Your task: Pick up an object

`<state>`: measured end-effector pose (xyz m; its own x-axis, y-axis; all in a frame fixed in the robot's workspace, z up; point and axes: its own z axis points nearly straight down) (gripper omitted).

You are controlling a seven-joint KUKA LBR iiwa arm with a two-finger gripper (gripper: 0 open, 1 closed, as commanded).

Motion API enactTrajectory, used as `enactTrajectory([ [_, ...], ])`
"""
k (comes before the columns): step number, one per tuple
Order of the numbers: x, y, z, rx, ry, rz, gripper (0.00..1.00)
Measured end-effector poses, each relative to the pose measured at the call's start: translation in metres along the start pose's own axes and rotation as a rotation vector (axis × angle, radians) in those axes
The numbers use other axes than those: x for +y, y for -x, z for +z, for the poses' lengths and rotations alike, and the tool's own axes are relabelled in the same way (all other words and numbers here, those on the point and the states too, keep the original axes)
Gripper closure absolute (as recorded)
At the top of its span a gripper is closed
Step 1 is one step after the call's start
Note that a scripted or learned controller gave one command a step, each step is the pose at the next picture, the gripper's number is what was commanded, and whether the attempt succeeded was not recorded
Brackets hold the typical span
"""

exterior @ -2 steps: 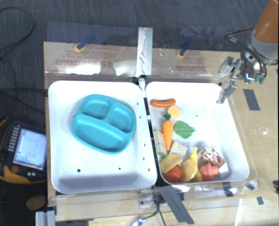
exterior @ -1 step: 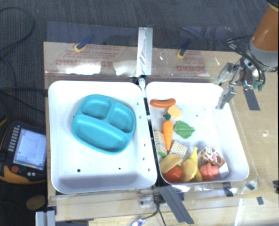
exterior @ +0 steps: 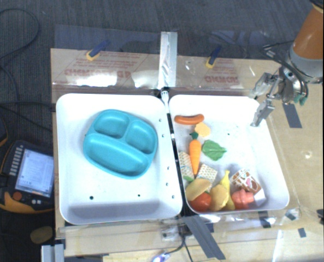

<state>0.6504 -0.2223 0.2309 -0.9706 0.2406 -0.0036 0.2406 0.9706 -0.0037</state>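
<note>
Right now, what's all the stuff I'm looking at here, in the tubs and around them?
Bins: 2, white, side by side on the bench.
Plate: 1, blue, three compartments, in the left bin.
Sausage: 1, orange-red, right bin, top left.
Carrot: 1, orange, below the sausage.
Leaf: 1, green, right of the carrot.
Crackers: 2, pale checked, by the divider.
Banana: 1, yellow, right bin, near edge.
Tomato: 1, red, near left corner.
Other toy food: heaped along that near edge, too jumbled to count.
Pendant: 1, orange and black, left of the bench.
Arm: 1, grey and orange, at right.
Gripper: 1, over the right bin's far right corner.
</note>
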Motion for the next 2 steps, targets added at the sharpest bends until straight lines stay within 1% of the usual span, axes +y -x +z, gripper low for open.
enactTrajectory([
  [1, 0.0, 0.0, 0.0, 0.0, 0.0, 0.0, 0.0],
  [2, 0.002, 0.008, 0.019, 0.001, 0.003, 0.167, 0.0],
])
